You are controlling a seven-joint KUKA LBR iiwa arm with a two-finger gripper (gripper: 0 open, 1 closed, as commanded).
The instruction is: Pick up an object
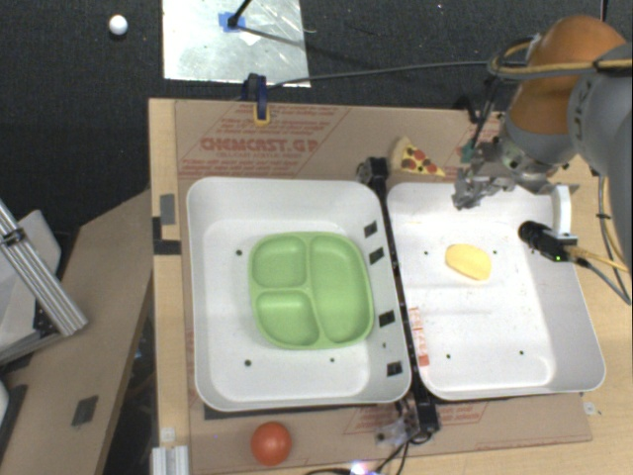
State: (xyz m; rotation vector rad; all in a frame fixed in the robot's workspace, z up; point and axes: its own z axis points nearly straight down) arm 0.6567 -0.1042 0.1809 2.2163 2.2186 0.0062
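We see the gripper [465, 198] poised over the far edge of the right bin [554, 364]; whether it is spread or closed we cannot tell. The yellow object [469, 262] lies near it, apart from it, on the bin floor. We judge that a descent from here would miss the object. Its long axis runs roughly left to right, slightly tilted. The left bin [213, 364] holds a green tray [310, 290].
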